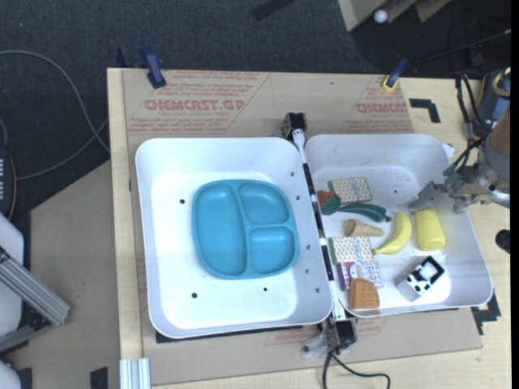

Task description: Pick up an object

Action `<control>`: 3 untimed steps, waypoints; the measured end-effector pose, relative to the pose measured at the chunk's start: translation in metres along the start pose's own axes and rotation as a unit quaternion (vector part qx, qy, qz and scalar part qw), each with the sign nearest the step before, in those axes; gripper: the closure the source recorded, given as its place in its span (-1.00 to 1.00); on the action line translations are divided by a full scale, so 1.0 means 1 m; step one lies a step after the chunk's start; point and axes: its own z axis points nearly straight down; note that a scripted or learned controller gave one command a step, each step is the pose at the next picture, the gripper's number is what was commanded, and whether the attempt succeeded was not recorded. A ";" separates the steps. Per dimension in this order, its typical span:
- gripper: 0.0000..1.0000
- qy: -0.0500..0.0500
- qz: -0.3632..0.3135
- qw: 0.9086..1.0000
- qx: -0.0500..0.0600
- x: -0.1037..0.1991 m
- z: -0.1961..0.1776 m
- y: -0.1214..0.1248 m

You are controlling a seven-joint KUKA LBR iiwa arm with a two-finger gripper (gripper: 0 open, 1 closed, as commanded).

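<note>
— Where is the yellow block found?

— Just below the gripper, in the right bin, beside a banana.

— And the gripper's state?

— Nothing is held; whether it is spread cannot be told (blurred). A blue tray is seen well to its left.

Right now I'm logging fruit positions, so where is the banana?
The banana lies in the right bin, about mid-bin, between the ice-cream cone on its left and the yellow block on its right.
</note>
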 end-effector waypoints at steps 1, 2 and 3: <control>-1.00 0.001 -0.001 1.000 0.000 0.024 0.065 0.003; 1.00 0.000 -0.001 1.000 -0.002 0.023 0.055 0.004; 1.00 0.001 -0.002 1.000 -0.002 0.101 0.000 0.013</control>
